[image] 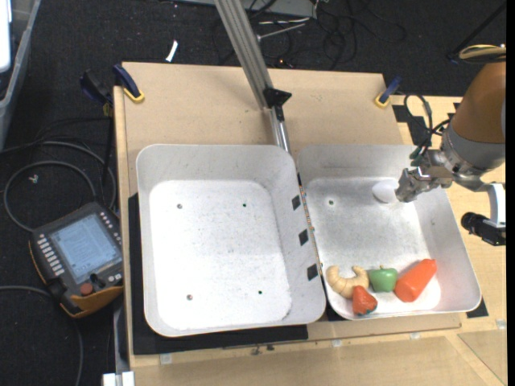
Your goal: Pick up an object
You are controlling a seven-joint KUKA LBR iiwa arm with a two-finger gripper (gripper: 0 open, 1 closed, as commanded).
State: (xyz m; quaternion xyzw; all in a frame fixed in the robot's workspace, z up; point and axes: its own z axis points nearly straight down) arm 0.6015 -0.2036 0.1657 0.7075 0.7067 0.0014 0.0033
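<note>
Small white rounded object (385, 191) near right white bin's (451, 240) far edge, just beside tool (409, 186). Tool's state impossible to tell. Judged light, smooth, perhaps slippery; best pinched across its middle.

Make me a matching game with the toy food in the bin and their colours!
Things:
1. carrot
2. pepper
3. strawberry
4. croissant

Colours:
A. red
B. cream
C. orange
D. green

All four lie together at the near edge of the right bin.

Right pairs: 1-C, 2-D, 3-A, 4-B
</note>
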